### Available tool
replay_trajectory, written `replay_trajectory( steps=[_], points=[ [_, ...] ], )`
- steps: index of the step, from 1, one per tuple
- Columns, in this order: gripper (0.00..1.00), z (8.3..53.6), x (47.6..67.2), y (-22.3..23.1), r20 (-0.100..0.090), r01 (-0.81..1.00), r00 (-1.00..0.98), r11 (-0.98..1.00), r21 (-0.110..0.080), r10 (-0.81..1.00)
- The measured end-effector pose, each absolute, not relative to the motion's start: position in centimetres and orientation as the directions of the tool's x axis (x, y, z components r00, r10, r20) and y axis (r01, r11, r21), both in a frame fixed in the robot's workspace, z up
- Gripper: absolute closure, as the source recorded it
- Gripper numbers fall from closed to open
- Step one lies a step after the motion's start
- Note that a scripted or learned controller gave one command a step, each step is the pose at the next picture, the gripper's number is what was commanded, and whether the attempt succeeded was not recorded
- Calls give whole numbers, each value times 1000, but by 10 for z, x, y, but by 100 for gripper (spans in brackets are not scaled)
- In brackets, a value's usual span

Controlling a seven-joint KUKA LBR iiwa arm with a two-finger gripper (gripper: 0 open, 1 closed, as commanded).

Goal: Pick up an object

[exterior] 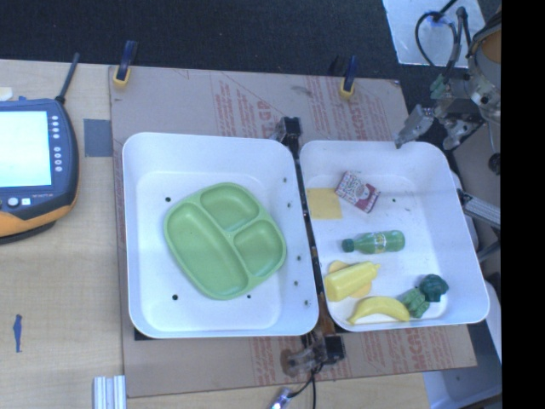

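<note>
At the far left a teach pendant (30,164) lay on the bench. The left bin (136,228) held a green divided plate (226,240). The right bin (460,228) carried the loose objects: a yellow cheese slice (324,204) near its left wall, a small red-and-white carton (358,192) just beside that, a green bottle (375,243) lying on its side at the middle, a yellow block (349,280) below it, a banana (379,310) along the front wall, and broccoli (426,294) at the front right corner. The gripper (417,126) hung over that bin's back right corner, above the rim and apart from every object; whether its fingers were spread or pressed together could not be told, and nothing showed between them.
</note>
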State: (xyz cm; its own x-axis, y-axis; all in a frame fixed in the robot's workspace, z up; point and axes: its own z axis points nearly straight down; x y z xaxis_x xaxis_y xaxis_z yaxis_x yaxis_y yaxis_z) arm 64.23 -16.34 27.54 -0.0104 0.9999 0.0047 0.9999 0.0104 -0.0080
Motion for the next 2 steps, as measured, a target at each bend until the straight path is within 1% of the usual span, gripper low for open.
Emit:
replay_trajectory(
  steps=[1,2],
  points=[
    [0,175,656,-146,3,1000,-9,9,-8,1000],
    [0,96,635,-148,1,1000,-6,6,3,1000]
  ],
)
